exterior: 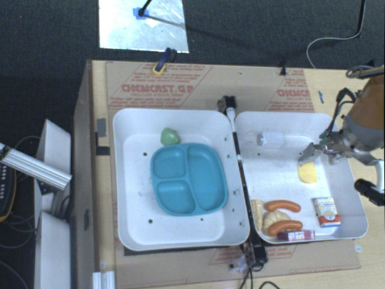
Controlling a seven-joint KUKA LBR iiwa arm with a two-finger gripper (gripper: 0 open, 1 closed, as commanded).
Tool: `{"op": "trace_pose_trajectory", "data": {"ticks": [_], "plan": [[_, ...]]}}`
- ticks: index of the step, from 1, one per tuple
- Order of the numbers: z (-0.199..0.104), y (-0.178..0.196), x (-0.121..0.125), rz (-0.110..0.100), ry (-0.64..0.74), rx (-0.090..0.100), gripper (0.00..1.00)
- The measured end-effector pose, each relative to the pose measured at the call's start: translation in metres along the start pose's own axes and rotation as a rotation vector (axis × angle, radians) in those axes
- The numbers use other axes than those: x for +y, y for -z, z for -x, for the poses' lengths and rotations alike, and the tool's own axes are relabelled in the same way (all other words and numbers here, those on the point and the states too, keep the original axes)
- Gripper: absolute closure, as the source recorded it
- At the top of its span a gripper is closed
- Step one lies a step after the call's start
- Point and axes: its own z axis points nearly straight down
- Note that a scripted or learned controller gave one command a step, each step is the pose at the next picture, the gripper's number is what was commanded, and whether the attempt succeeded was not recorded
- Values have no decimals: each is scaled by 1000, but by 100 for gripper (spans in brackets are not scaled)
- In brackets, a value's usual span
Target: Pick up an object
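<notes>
White bins (180,114) cover the bench (252,83). Gripper (311,155) hangs just beyond the yellow lump (308,173); whether open or holding anything, I cannot tell

The arm (367,142) at the right edge of the scene is thick and round. It carries a wide orange band (373,110) of a dull, slightly brownish tone. On the near side of the band comes a smooth grey section, and on the far side a pale grey rim (366,71). The gripper (314,152) is small, of bare silver metal with darker joints, and it looks angular beside the round arm. A thin dark cable (338,104) makes a loop at the left side of the band.
</notes>
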Motion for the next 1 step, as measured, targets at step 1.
{"op": "trace_pose_trajectory", "data": {"ticks": [1], "plan": [[0,-9,-2,-2,0,1,0]]}}
